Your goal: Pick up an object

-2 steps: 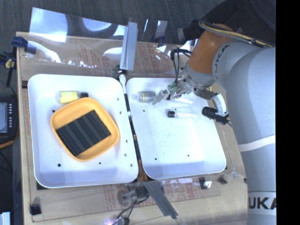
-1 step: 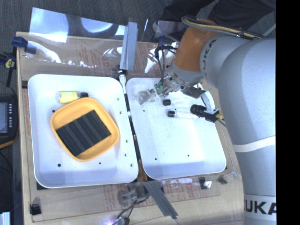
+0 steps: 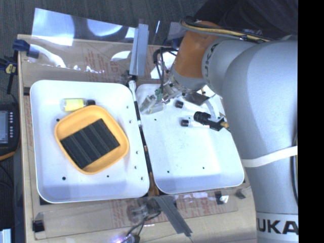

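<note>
the gripper hangs low over the upper left corner of the right bin, close to the rim that bin shares with the left bin. whether it is spread or pressed together cannot be told (the tip is small and blurred here), and nothing can be seen held in it.

the nearest likely pick is a small dark piece, which lies on the bin floor just to the right of the gripper and apart from it. its long axis is too small to judge. a small white cylinder lies a little further toward the lower right, roughly level across the frame. so the coming move is probably a short shift to the right.

nothing lies between the gripper and the dark piece, though the bulky arm overhangs the bin's right side. in the left bin, well apart, an orange tray holds a dark ribbed pad, with a yellow block near its upper edge.
</note>
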You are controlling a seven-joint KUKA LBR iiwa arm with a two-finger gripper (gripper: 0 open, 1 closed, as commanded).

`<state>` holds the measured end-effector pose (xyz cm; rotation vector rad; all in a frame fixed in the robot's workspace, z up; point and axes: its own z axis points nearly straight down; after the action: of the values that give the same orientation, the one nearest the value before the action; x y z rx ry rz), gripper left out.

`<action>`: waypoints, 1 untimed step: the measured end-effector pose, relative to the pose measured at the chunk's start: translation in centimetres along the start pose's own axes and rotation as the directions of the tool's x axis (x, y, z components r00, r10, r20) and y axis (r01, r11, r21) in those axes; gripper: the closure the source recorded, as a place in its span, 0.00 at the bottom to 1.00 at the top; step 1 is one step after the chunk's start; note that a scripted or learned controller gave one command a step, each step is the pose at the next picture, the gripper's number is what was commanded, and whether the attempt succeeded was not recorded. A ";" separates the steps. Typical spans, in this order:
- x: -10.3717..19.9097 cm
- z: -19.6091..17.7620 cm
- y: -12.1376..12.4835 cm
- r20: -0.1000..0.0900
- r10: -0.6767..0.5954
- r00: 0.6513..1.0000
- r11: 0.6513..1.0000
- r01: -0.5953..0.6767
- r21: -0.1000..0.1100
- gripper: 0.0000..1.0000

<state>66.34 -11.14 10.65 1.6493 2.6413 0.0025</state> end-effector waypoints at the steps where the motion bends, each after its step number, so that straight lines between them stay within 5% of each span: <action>1: 0.2 -1.0 0.2 -0.004 -0.004 1.000 1.000 0.004 -0.003 1.00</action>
<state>66.41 -10.90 11.66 1.6449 2.6465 0.0094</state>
